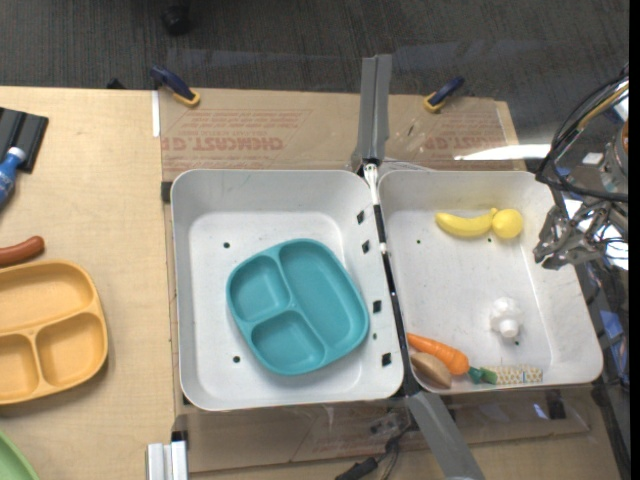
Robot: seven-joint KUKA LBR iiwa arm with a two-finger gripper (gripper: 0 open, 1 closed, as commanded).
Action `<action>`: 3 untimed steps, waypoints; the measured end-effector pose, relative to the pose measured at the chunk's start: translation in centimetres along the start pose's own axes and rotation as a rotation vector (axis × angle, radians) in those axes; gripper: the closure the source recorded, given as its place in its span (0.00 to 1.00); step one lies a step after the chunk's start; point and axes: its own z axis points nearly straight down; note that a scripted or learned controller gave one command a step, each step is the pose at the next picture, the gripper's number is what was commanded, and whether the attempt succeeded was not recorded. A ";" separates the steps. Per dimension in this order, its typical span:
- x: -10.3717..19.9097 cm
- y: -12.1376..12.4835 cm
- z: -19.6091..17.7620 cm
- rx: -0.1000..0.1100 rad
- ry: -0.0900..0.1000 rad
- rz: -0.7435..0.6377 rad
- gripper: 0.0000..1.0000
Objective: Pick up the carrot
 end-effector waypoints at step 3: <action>5.8 3.2 -21.1 0.003 0.000 0.141 1.00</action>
